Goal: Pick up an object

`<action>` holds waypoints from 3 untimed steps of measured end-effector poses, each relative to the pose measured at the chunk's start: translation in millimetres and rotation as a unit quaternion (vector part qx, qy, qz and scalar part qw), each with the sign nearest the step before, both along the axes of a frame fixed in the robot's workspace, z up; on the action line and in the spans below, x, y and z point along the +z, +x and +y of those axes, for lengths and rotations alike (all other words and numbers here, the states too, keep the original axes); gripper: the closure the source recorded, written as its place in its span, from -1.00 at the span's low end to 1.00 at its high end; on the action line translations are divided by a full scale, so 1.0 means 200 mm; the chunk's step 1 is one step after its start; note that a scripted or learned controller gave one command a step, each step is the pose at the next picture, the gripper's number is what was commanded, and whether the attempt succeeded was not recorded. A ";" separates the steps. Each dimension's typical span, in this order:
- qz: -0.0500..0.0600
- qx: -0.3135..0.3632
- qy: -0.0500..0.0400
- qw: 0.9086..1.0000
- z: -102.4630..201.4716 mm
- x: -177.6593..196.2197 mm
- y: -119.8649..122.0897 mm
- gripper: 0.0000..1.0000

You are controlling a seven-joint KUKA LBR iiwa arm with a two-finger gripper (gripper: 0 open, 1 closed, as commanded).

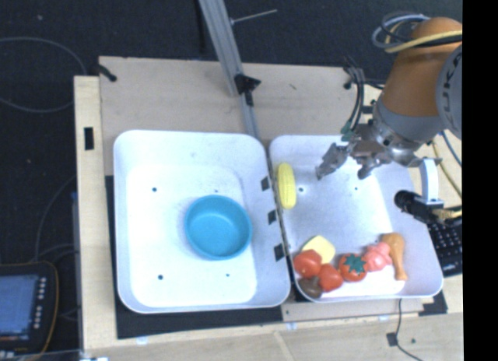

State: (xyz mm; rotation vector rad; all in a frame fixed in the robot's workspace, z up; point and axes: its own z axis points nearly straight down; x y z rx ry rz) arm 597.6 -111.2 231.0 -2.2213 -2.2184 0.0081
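My gripper (pixel 345 168) hangs over the back of the right bin (pixel 352 204), fingers spread open with nothing between them. A yellow corn cob (pixel 286 185) lies at that bin's left wall, left of the gripper. Along the front of the right bin sit a yellow block (pixel 318 248), two red tomatoes (pixel 308 262) (pixel 330 277), a red strawberry-like fruit (pixel 352 267), a pink toy (pixel 377 255) and an orange chicken-leg shape (pixel 395 253). A blue bowl (pixel 218 227) stands in the left bin (pixel 148 196).
A grey metal pole (pixel 222 40) slants down from the top to the gap between the bins. The wooden bench (pixel 171 95) surrounds both bins. A small screen (pixel 23 305) sits off the bench at lower left.
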 end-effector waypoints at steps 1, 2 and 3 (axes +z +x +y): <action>0.001 0.000 0.000 1.000 0.00 -0.33 -0.01 -1.00; 0.001 -0.001 0.000 1.000 -0.02 -0.55 -0.01 -1.00; -0.004 -0.004 0.001 1.000 -0.03 -0.47 0.00 1.00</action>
